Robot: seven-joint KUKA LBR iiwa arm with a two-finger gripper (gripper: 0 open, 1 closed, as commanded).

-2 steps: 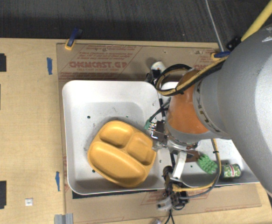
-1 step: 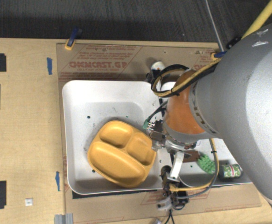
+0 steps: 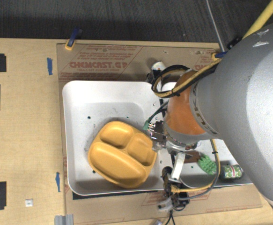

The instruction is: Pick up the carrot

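Carrot (image 3: 206, 164) just beside downward-pointing arm (image 3: 230, 102) over bin (image 3: 77, 125); gripper (image 3: 158, 138) state indiscernible.

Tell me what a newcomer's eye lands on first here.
The big yellow bread-shaped lump lying in the lower part of the white bin draws the eye first. Next comes the grey arm with its orange band, looming in from the right over the bin's edge. A small green piece peeks out beneath it.

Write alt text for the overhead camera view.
A grey robot arm with an orange band reaches from the right over a white bin, covering much of it. A large yellow bread-shaped toy lies in its lower left; a green leafy piece and a green-labelled can show by the arm.
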